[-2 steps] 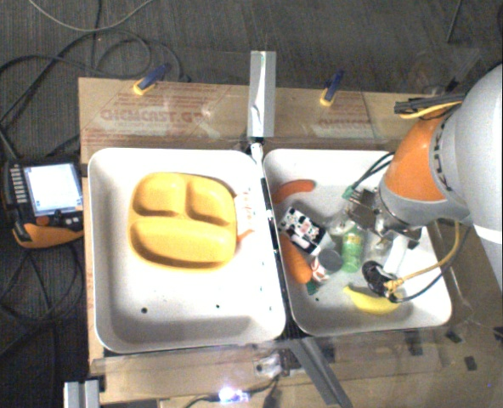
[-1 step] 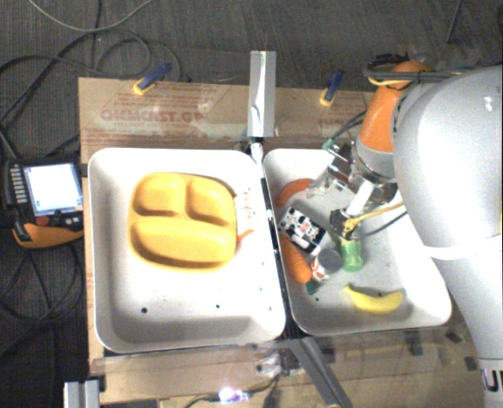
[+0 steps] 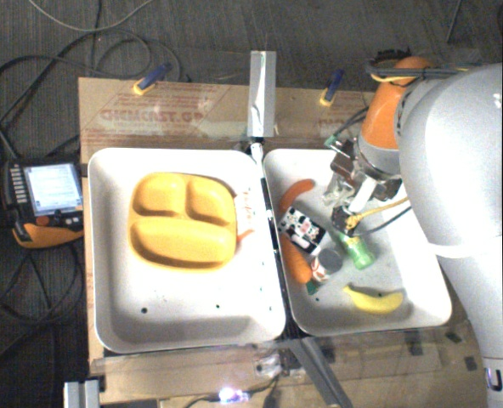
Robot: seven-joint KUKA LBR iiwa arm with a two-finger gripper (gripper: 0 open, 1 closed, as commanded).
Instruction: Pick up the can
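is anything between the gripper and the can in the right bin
Nothing visible lies between them. The gripper hangs over the right bin, just up and to the right of the can, which lies on its side. But an orange carrot presses against the can's left, and a green bottle lies close by.

Overhead view under bright, even light that appears to fall from above. The two shallow white plastic bins [image 3: 183, 334] are nearly overexposed, with little surface detail on their floors. The broad grey arm housing [image 3: 460, 160] at right is washed out to near white and slightly soft, being close to the lens. Shadows are short and faint beneath the yellow compartment tray [image 3: 183, 219]. The dark carpeted floor [image 3: 48, 49] stays dim and grainy. A small point of glare [image 3: 228, 394] shows at the bottom edge. Overall sharpness is moderate.
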